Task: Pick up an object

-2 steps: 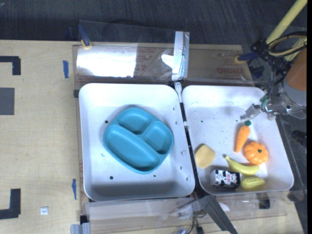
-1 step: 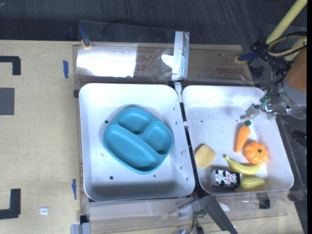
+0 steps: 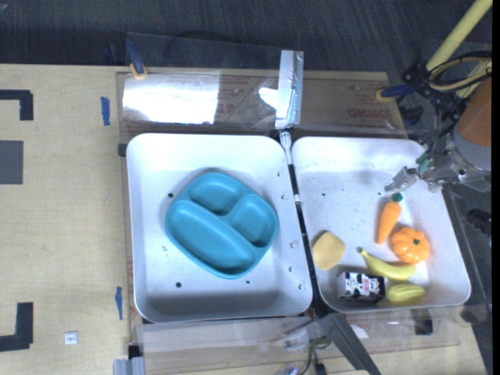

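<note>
The table (image 3: 62,209) carries 2 white bins: the left bin (image 3: 148,280) holds 1 blue divided plate (image 3: 222,222), and the right bin (image 3: 344,162) holds an orange carrot (image 3: 387,220), a small orange pumpkin (image 3: 411,244), a yellow banana (image 3: 388,267), a pale yellow chip-shaped piece (image 3: 328,249), a yellow-green piece (image 3: 405,292) and a black-and-white carton (image 3: 362,286) whose print is too small to read. The gripper (image 3: 412,175) hangs over the right bin's upper right area, just above the carrot's green top, with nothing seen between its parts; its opening width cannot be determined. Faint reddish lettering on the brown panel (image 3: 344,104) behind the bins is illegible.
</note>
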